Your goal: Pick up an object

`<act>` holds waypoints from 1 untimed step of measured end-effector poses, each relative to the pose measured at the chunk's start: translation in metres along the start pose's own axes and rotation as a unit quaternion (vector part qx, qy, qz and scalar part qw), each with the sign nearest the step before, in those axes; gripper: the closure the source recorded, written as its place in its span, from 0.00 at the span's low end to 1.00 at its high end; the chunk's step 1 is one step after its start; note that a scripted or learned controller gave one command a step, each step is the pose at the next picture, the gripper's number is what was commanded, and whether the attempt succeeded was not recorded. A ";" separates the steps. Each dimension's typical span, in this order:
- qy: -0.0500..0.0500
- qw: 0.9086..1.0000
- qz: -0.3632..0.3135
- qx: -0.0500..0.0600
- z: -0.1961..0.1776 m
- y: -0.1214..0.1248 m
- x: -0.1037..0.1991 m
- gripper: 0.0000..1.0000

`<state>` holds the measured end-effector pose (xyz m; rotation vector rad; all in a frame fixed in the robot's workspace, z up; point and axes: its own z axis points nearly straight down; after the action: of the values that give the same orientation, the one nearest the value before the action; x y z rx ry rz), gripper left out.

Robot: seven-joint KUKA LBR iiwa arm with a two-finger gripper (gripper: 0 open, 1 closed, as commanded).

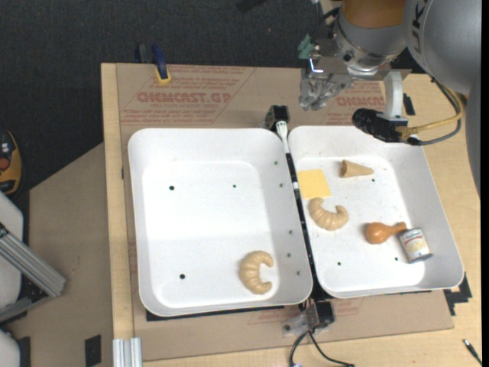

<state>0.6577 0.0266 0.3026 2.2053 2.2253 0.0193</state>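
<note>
My gripper (pixel 317 96) hangs high over the bench, just behind the back left corner of the right bin (pixel 419 193), with nothing seen in it. In that bin lie a yellow cheese slice (pixel 314 183), a tan croissant (pixel 328 215), a small beige cone (pixel 355 169), an orange drumstick-shaped toy (pixel 380 232) and a small white can (pixel 413 245) on its side. The left bin (pixel 199 205) holds a second croissant (pixel 257 271) near its front right corner.
A black clip (pixel 276 118) sits at the back where the two bins meet. A black cable end with a yellow lead (pixel 382 125) hangs from the arm over the right bin's back rim. A blue and yellow clamp (pixel 159 63) holds the board's back left.
</note>
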 end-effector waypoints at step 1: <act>0.001 1.000 -0.001 0.010 0.030 -0.032 0.106 1.00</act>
<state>0.6248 0.1321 0.2726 2.2133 2.2389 -0.0019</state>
